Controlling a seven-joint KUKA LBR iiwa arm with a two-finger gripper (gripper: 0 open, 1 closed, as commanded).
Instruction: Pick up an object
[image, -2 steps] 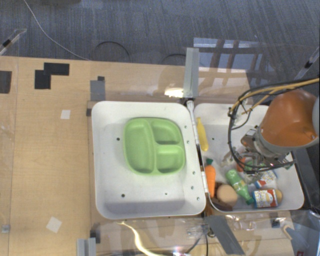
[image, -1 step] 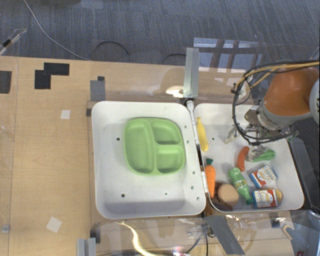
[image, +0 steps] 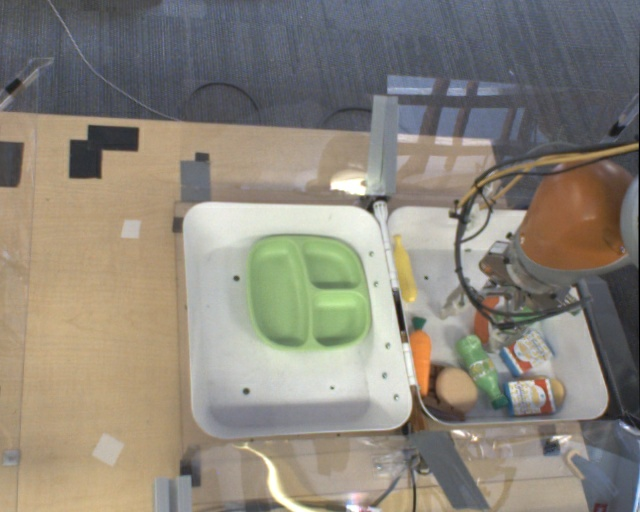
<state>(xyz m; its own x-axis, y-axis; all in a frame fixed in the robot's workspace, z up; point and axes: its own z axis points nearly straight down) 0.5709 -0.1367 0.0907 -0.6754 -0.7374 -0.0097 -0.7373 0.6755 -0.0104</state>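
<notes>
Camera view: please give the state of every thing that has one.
Green divided tray: flat in left bin.
Corn cob: lying along right bin's left wall.
Carrot: lying.
Green bottle: on its side.
Gripper: low over right bin.

A green divided tray (image: 307, 292) lies in the left bin (image: 215, 400). At the frame's right, the arm (image: 575, 220) hangs over the right bin (image: 590, 390), above a carrot (image: 421, 355), green bottle (image: 480, 368) and small can (image: 528, 396).

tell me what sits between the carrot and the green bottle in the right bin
In the camera view, a tan egg-shaped item lies low between the carrot and the green bottle; above it the stretch is bare bin floor.
</notes>
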